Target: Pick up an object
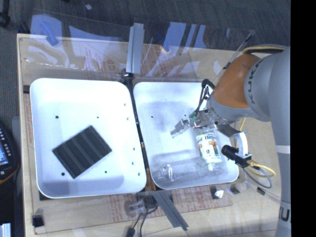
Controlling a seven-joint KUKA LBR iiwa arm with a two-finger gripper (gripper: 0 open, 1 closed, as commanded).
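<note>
Your gripper (pixel 190 124), fingers' state unreadable, hangs above a clear plastic bottle (pixel 209 151) whose label is illegible.

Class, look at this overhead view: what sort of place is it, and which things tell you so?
Probably a robotics lab's bin-picking test bench: a KUKA arm reaches over two shallow white bins, one holding a black ridged panel, the other a labelled bottle, with cables trailing nearby.
</note>
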